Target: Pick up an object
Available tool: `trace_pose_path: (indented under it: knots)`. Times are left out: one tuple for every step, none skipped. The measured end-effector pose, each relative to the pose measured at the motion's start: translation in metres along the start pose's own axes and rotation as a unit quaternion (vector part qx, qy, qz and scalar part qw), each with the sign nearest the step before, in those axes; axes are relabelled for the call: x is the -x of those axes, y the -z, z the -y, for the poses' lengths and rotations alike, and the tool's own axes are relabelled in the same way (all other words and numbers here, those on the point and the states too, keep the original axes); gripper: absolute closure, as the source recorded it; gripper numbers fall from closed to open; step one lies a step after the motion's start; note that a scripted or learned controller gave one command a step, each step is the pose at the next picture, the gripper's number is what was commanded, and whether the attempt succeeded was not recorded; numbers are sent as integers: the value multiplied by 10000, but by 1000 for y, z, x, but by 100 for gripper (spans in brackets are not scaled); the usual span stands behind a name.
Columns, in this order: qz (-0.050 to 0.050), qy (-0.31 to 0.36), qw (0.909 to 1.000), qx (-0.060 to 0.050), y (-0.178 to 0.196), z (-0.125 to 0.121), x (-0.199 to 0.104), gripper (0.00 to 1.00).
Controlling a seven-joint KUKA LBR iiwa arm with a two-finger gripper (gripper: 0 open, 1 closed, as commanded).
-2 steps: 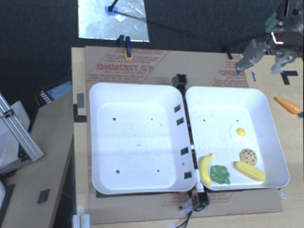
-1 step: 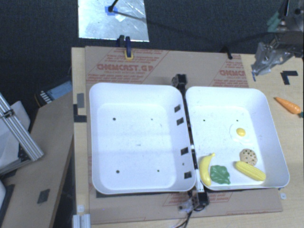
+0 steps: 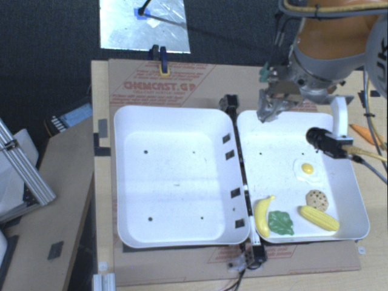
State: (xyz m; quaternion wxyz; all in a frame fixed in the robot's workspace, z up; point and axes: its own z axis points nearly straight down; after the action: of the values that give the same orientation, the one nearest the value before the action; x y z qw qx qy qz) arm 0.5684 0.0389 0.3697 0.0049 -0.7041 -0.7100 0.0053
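The right bin holds a fried egg, a brown cookie, a corn cob, a yellow banana and a green leafy piece, all along its near and right side. My gripper hangs over the far left corner of that bin, well above its floor and apart from all the items. Nothing shows between its fingers.
The left bin sits beside the right one, with a black clip rail between them. Both rest on a cardboard sheet. A shiny foil sheet lies beyond the bench's far edge.
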Motion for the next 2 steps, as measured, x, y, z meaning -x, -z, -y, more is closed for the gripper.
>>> trace_pose_path:
  knots:
    - [-13,6,10000,75,4,11,-55,100]
    - [-18,-2,10000,97,50,60,-79,100]
